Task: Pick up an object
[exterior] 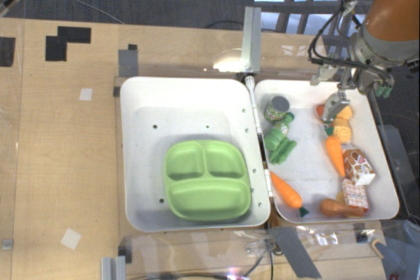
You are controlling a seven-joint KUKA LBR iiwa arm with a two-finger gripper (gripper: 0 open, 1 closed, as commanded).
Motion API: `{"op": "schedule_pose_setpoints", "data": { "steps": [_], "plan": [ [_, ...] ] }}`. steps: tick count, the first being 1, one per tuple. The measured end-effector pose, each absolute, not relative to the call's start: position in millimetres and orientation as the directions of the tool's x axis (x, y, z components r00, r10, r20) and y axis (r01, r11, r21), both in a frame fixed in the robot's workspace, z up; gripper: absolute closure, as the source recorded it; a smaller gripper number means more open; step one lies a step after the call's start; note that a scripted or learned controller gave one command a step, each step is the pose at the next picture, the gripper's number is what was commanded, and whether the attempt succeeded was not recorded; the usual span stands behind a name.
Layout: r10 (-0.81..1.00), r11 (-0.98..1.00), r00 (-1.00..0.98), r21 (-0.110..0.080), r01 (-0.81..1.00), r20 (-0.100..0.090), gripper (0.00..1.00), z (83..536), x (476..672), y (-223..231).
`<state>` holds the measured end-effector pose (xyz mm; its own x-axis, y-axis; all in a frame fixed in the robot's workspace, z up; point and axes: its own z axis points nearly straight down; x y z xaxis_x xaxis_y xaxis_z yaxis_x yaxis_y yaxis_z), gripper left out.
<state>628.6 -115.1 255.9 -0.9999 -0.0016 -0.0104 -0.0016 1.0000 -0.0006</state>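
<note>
Now the tool point(336, 108) sits low over the far corner of the right bin point(391, 210), right on a little cluster there: a yellow corn-like toy point(343, 122) with something red point(321, 111) just beside it. Whether the tool is spread or closed, I cannot tell from this angle, and nothing shows clearly held. It looks like the reach-and-grasp step. Nearby lie an orange carrot point(335, 152), a small printed carton point(357, 167), a green vegetable point(281, 144) and a can point(279, 108). The left bin point(138, 108) carries a green divided plate point(207, 179). Next it needs a firm closure, then a straight lift.
</note>
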Motion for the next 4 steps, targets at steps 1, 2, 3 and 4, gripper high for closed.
{"op": "schedule_pose_setpoints", "data": {
  "steps": [1,2,3,4],
  "plan": [
    [-0.243,0.97,-0.97,-0.006,-0.243,-0.02,0.0,113,632.0,-129],
    [-0.221,0.975,-0.975,-0.009,-0.221,-0.01,0.0,90,616.7,-92],
    [-0.23,0.973,-0.973,-0.013,-0.23,-0.022,0.0,224,652.7,-181],
    [-0.35,0.937,-0.937,-0.008,-0.35,-0.013,0.0,99,592.0,-177]
  ]
}}
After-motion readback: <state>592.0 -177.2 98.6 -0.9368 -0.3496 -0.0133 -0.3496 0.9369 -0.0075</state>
